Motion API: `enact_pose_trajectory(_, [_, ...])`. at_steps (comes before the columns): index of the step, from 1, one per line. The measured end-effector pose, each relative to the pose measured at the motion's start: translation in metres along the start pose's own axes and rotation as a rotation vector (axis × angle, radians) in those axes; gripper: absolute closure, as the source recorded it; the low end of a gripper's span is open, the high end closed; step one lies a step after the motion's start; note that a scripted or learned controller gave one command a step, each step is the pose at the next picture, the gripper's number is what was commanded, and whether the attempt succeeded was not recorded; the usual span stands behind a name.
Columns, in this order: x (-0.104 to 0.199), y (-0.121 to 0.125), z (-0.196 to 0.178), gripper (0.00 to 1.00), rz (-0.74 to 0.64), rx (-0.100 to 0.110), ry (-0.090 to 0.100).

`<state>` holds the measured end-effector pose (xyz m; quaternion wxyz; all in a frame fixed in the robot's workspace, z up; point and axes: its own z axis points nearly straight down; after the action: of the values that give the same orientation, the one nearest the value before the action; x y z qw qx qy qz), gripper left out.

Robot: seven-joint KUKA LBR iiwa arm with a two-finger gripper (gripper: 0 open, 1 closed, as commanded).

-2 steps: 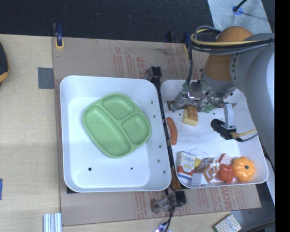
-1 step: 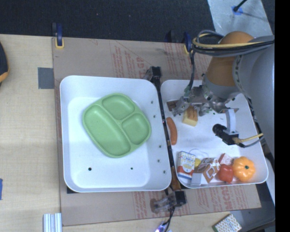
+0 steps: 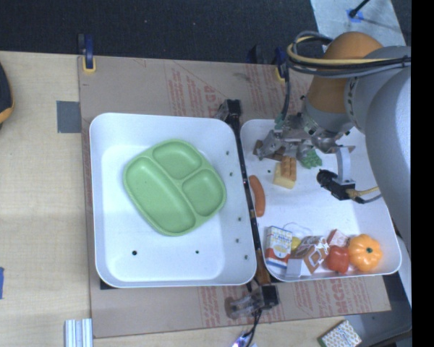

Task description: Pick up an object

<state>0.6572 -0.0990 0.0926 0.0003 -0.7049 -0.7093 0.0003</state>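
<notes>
Yellow cheese wedge [image 3: 286, 173] sits under the gripper [image 3: 288, 150]; jaw state unclear.

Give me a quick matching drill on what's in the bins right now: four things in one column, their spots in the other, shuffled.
Things:
1. green plate
2. hot dog
3. small pumpkin
4. gripper

Places:
A. right bin, near corner
B. left bin, middle
C. right bin, far end, above a yellow block
D. right bin, along its left wall

Pairs: 1-B, 2-D, 3-A, 4-C
</notes>
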Motion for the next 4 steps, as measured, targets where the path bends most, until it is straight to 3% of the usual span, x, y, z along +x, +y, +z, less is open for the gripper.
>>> enact_pose_trajectory(1, [0.003, -0.04, 0.001, 0.0, 0.003, 0.007, -0.001])
enact_pose_trajectory(2, [0.0, -0.005, 0.0, 0.0, 0.0, 0.0, 0.0])
enact_pose_trajectory(3, [-0.007, -0.04, 0.001, 0.0, 0.002, 0.007, -0.001])
enact_pose_trajectory(4, [-0.001, -0.093, 0.001, 0.0, 0.001, 0.007, 0.0])
